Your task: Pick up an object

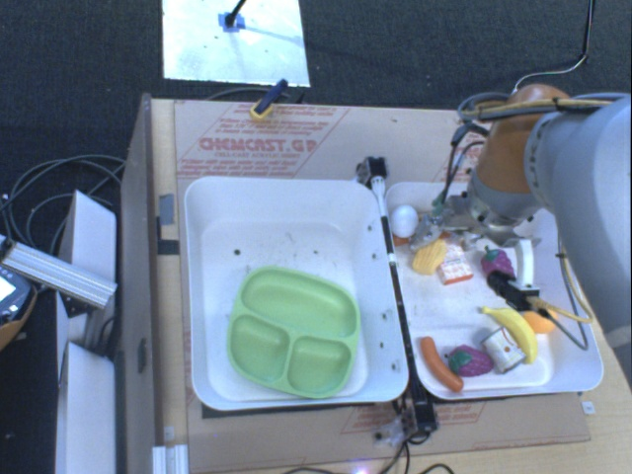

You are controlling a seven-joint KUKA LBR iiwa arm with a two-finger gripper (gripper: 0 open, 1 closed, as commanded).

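My gripper (437, 225) hangs low over the back left part of the right bin (578, 373), at the end of the grey arm with the orange band. Just below it lie a yellow lumpy item (429, 258) and a small orange and white box (455, 269). A white ball (403, 219) rests to its left near the bin's wall. A purple item (497, 262) lies to the right of the box. Whether the gripper touches the yellow item is unclear.
Toward the front of the right bin lie a banana (515, 328), an orange piece (539, 322), a small can (501, 350), purple grapes (471, 360) and an orange carrot-like stick (439, 363). The left bin (202, 265) holds a green divided plate (293, 331).
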